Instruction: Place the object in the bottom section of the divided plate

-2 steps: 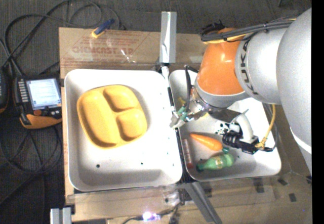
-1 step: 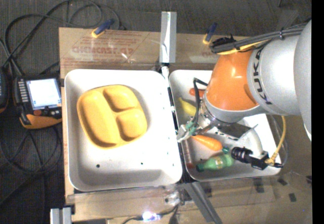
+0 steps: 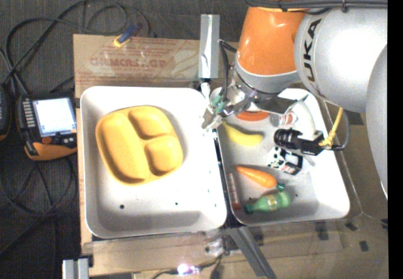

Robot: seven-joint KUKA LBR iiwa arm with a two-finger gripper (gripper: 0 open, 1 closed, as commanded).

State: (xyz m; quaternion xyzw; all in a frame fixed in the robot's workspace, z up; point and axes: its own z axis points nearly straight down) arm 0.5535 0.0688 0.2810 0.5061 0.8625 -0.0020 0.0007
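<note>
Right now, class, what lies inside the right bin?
In the right bin: a banana, a carrot, a green bottle and a black-and-white item. The arm covers its far end.

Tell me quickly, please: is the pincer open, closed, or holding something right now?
Pincer: cannot be told; it sits at the divider between the two bins, near the banana, with nothing visibly between its tips.

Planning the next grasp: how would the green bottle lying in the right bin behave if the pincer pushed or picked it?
The small green plastic bottle lies on its side, so a sideways push would probably roll it. It looks glossy and rounded, so it might slip between closing fingers. It rests near the orange carrot, which a push could nudge.
</note>
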